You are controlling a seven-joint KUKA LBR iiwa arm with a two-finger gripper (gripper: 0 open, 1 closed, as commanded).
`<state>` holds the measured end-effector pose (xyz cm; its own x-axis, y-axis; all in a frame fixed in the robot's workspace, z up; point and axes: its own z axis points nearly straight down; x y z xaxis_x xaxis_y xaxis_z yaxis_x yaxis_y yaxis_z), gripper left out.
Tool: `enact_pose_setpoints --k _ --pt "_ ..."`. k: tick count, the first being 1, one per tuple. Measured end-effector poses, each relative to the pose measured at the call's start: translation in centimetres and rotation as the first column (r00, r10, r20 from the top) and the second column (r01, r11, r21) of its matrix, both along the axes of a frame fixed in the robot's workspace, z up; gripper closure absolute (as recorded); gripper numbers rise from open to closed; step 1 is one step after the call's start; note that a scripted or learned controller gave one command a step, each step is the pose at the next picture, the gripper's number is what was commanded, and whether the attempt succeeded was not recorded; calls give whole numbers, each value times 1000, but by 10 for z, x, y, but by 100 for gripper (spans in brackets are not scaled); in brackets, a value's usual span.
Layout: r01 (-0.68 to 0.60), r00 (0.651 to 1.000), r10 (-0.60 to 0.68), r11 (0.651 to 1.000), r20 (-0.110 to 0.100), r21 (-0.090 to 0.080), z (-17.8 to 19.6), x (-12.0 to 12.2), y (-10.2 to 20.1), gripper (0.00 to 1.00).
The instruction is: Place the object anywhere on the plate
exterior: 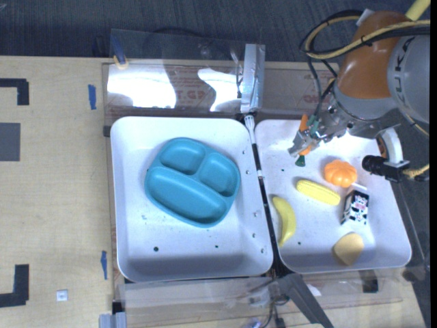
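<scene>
Nearest you in the right bin (403,251) lie a tan lump (348,247) and a curved banana (285,217) against the divider; both look like light, smooth plastic toys that could slip from a pinch. Take the banana across its narrow middle. Further back sit a small black-and-white cow figure (356,206), a yellow corn-like piece (317,191) and an orange pumpkin (340,173), rounder and likelier to roll. The blue plate (193,180) rests in the left bin (130,203), bare. At the back, the gripper (302,149) hovers over the right bin; you cannot tell its opening, and nothing shows between its tips.
</scene>
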<state>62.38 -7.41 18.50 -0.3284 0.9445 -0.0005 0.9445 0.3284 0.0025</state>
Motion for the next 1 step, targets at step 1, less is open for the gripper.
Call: enact_pose_setpoints --k 1 --pt "268 963 -268 963 -6 1 -1 -30 89 100"
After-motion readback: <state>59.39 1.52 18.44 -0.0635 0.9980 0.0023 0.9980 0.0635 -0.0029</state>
